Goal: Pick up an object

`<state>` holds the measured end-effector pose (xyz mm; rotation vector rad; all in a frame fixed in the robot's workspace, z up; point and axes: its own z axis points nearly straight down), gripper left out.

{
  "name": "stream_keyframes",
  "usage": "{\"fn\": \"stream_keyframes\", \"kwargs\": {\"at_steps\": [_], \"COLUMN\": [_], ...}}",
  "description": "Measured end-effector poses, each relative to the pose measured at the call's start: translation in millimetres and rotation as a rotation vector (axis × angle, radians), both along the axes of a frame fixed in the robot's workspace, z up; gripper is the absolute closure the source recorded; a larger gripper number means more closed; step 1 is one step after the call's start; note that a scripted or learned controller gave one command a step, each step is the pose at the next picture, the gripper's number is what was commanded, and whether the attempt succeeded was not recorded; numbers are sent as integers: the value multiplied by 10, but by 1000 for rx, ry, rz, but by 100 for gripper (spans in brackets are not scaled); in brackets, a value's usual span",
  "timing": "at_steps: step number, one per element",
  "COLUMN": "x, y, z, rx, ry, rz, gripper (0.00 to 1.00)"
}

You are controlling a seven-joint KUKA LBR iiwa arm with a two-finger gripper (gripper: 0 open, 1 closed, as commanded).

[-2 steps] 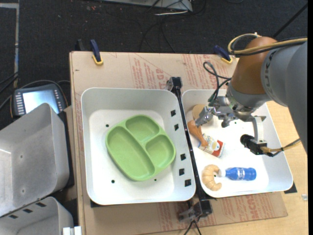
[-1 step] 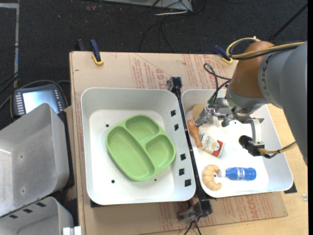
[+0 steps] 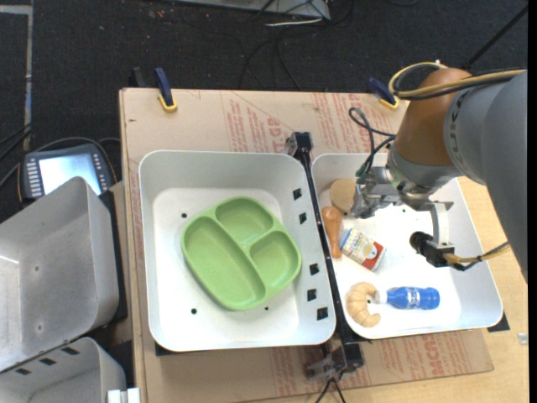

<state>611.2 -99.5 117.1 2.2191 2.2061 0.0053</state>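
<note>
The right bin holds several small items. A tan round piece lies at its upper left, with an orange carrot-like stick just below it. A small white and orange carton sits near the middle. A croissant and a blue bottle lie along the front. My gripper hangs over the upper left part of this bin, right of the tan piece and above the carton. Nothing shows between its fingers.
The left bin holds a green divided plate. A black divider runs between the bins. A black cable part hangs from the arm over the right bin. Yellow clamps grip the board's far edge.
</note>
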Motion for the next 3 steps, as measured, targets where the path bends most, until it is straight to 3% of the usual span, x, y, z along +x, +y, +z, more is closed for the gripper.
{"fn": "stream_keyframes", "kwargs": {"at_steps": [2, 3], "x": [33, 41], "y": [-113, -111], "z": [1101, 1235], "rx": [5, 6], "ry": [4, 8], "rz": [8, 8], "gripper": [100, 100]}}
